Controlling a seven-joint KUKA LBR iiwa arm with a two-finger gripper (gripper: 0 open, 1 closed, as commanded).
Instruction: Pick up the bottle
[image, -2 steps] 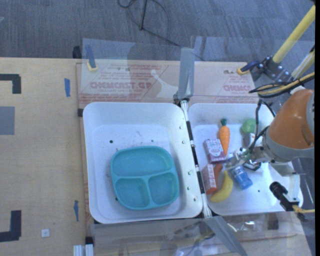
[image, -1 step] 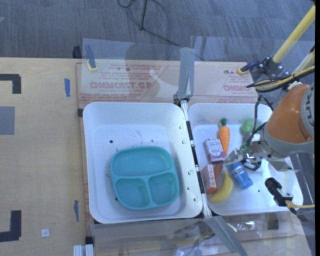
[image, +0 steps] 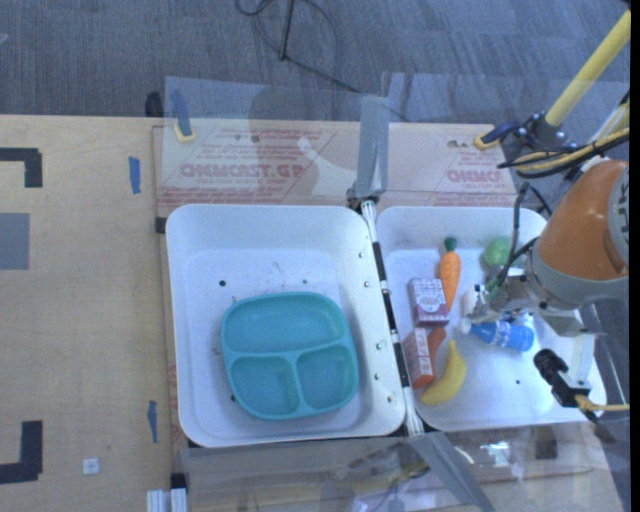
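The bottle (image: 510, 335) is blue with a pale cap end pointing left, and it lies on its side in the middle of the right bin (image: 520, 398). My gripper (image: 493, 306) hangs right over the bottle's upper left part, at or just above it. The grey wrist and orange band (image: 590, 235) rise behind it to the right and hide the bin's far right side. From this slant, the gripper body covers the spot where it meets the bottle.
Left of the bottle in the right bin lie a carrot (image: 450, 275), a red carton (image: 428, 300), a second red carton (image: 420, 355) and a banana (image: 448, 375). A green object (image: 495, 250) sits at the back. A teal divided plate (image: 290, 355) rests in the left bin (image: 200, 235).
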